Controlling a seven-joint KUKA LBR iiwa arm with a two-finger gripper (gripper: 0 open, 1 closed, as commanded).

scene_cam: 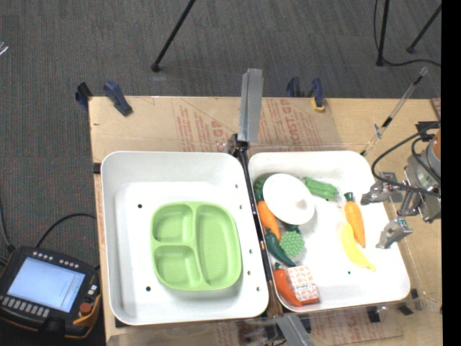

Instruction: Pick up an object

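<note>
While the arm reaches in from the right edge of the camera view, its pincer (387,215) hangs over the right rim of the right bin (360,163), with its two fingers (374,193) spread apart and nothing between them. The nearest items to it are a carrot (354,220) and a banana (354,249), which lie side by side in the right part of that bin, the carrot a little farther back and the banana toward the front; both lie just left of the pincer and apart from it.

Farther left in the same bin, a white round plate (288,198) rests tilted over other toys. A green pea pod (321,188) pokes out from behind its right side. Along the bin's left wall an orange carrot-like piece (269,218) lies slantwise, and just in front of the plate sits a green knobbly round toy (292,243). In the front left corner lies a small red and white carton (301,285).

The left bin (144,168) holds a light green divided plate (195,246) with three compartments, lying flat near the middle. Both bins sit side by side on a cardboard-covered tabletop (166,121), with blue clamps (117,96) at its back edge. A teach pendant (47,287) with a lit screen lies on the floor at the lower left.
</note>
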